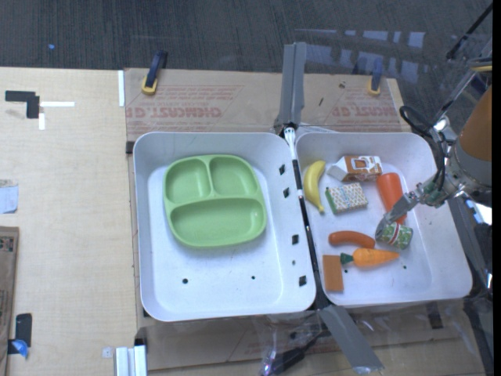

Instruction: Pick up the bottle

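Observation:
The bottle (389, 188) is orange-red with a greenish patterned lower end, and it lies in the right bin (438, 276) right of centre. My gripper (397, 215) reaches in from the right and slants down over the bottle's lower half, touching or just above it. The gripper covers part of the bottle. Whether the bottle is gripped cannot be made out from this angle.
Around the bottle lie a banana (314, 183), a small carton (362, 166), a checkered box (347, 198), a red sausage (351, 239), a carrot (374, 258) and an orange block (333, 273). The left bin (156, 280) holds a green divided plate (214, 200).

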Motion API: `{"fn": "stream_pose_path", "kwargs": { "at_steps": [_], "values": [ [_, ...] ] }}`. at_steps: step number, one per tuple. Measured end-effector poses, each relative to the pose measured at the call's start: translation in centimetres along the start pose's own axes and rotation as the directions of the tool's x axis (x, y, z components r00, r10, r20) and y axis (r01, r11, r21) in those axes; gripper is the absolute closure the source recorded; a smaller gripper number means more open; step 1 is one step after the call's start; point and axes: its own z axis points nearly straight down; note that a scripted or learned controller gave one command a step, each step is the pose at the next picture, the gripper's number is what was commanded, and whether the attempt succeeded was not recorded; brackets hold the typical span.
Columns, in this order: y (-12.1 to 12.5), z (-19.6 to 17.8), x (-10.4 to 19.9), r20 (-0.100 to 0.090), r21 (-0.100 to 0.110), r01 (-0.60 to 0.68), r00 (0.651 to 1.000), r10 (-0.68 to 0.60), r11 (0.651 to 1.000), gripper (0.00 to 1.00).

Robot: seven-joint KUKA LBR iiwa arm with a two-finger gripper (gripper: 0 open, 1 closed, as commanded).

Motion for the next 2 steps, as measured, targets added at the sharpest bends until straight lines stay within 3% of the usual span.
{"fn": "stream_pose_path", "kwargs": {
  "at_steps": [1, 2],
  "values": [
    [0.1, 7.2, -1.2, 0.001, -0.002, 0.331, 0.944, -0.331, 0.944, 0.0],
    [4.9, 8.4, -6.7, 0.001, -0.003, 0.352, 0.936, -0.352, 0.936, 0.0]
  ]
}}
